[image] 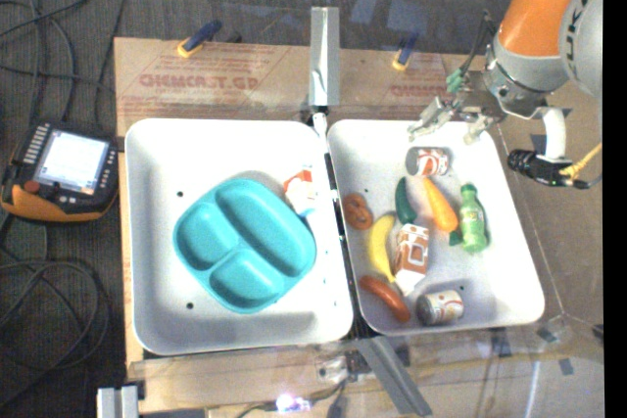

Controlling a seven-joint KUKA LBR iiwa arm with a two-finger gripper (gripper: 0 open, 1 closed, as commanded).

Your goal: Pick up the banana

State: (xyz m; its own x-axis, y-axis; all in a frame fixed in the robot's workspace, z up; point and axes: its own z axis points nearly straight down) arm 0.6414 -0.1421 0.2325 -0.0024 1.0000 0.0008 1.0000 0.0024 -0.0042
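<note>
The yellow banana (380, 245) lies in the right bin (519, 240), left of centre, between a brown pretzel-like piece (358, 210) and a white and orange carton (412, 255). My gripper (453, 120) hangs over the bin's far edge, well behind and to the right of the banana. Its two fingers are spread open with nothing between them. A tipped can (429, 162) lies just below the gripper.
Also in the right bin are an orange carrot (440, 201), a green bottle (472, 218), a dark green vegetable (404, 201), a red sausage (384, 297) and a second can (441, 306). The left bin (157, 162) holds a teal divided plate (245, 243) and a small white and orange item (302, 191).
</note>
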